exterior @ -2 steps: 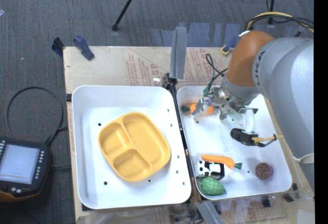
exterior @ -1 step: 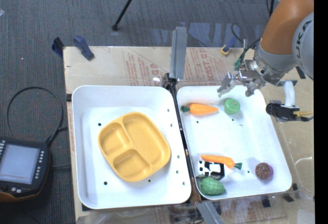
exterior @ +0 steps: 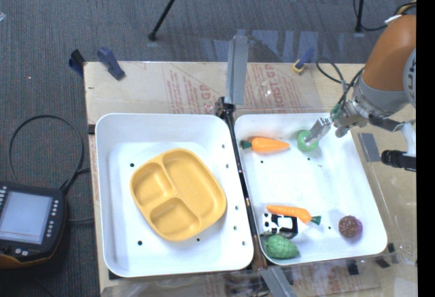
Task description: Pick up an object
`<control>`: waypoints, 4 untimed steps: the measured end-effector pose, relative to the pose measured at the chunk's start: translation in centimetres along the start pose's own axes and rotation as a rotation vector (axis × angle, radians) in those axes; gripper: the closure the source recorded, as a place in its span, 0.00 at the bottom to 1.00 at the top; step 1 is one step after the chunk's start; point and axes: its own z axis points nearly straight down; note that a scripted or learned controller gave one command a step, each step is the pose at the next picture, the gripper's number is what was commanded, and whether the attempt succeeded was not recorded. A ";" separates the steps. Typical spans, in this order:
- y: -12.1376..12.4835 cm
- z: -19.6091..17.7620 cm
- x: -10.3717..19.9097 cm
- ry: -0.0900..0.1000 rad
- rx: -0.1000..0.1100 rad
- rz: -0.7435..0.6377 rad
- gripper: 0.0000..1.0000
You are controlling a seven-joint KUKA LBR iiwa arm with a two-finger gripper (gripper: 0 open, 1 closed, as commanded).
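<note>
Plywood bench [exterior: 197,88] on grey carpet [exterior: 81,3]

The right bin's [exterior: 360,173] middle lies open. 2 carrots [exterior: 270,145] [exterior: 291,213], a green piece [exterior: 281,247] and a dark ball [exterior: 350,226] crowd its edges; the yellow tray [exterior: 178,194] fills the left bin [exterior: 109,153].

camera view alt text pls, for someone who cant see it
The gripper reaches into the right bin beside a small green object and a carrot. The left bin holds a yellow divided plate.
</note>
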 end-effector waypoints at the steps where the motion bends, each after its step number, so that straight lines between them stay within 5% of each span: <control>1: 0.0 8.0 -0.3 0.002 0.004 0.062 0.00; 2: 0.2 1.9 -1.3 -0.004 -0.009 0.071 0.00; 3: 0.0 8.0 0.6 0.003 0.004 0.078 0.00; 4: 1.9 -1.2 6.9 -0.004 -0.010 -0.111 0.00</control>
